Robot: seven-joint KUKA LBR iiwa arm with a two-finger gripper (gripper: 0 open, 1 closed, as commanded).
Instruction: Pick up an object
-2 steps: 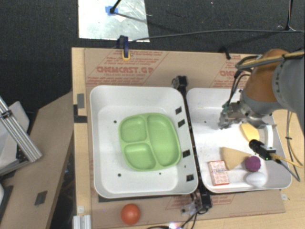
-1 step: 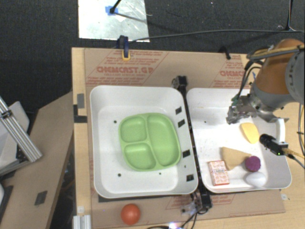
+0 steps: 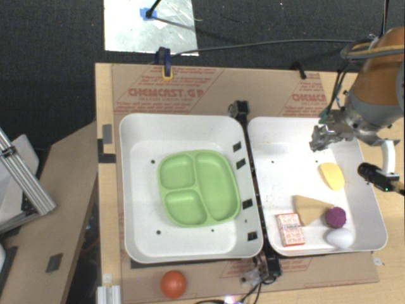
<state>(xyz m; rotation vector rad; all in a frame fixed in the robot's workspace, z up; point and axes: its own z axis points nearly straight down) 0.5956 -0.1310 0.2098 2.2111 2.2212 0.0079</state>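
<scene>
Jaws [image 3: 318, 138] of the arm hung over the far part of the right bin [image 3: 278, 138], and I could not tell how far open they were; nothing showed between them. The nearest object was a yellow piece [image 3: 331, 175], lying just toward the camera from them. A good pick, I judged, needed the jaws centred above it, opened wider than its short side, then lowered straight.

Bright, even overhead light. The two white bins [image 3: 190, 132] look nearly washed out, with soft, faint shadows. A foil sheet [image 3: 150, 18] at top glares. Slightly soft focus; the arm [image 3: 380, 75] appears blurred.
</scene>
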